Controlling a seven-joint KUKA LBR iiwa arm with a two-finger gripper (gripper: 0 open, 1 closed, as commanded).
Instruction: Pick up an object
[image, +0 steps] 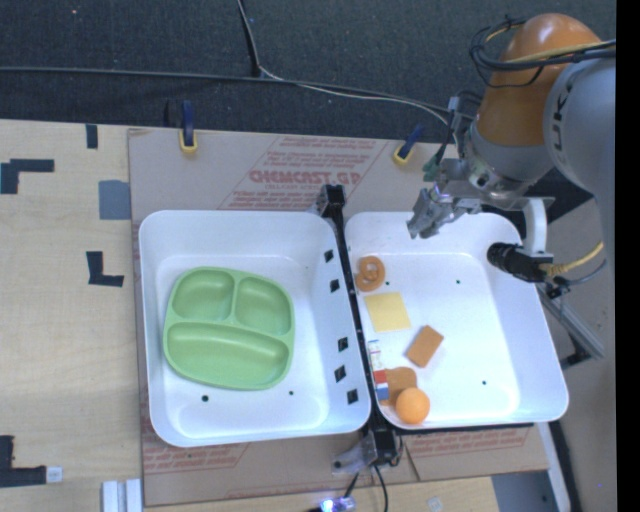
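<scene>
My gripper (424, 222) hangs over the far edge of the right bin (510, 330), its fingers close together with nothing between them. Below and left of it a small brown ring-shaped piece (371, 272) lies near the bin's left wall. A yellow square slab (388, 311) sits just below the ring. An orange-brown block (425, 346) lies tilted near the bin's middle. At the near left corner an orange ball (412, 405) rests beside a brown piece (400, 379) and a small red, white and blue item (379, 376).
The left bin (160, 250) holds a green divided plate (230, 327). A black divider strip (342, 290) runs between the bins. Both bins stand on a cardboard sheet (290, 170) held by yellow clamps (187, 140). A black cable runs across the back.
</scene>
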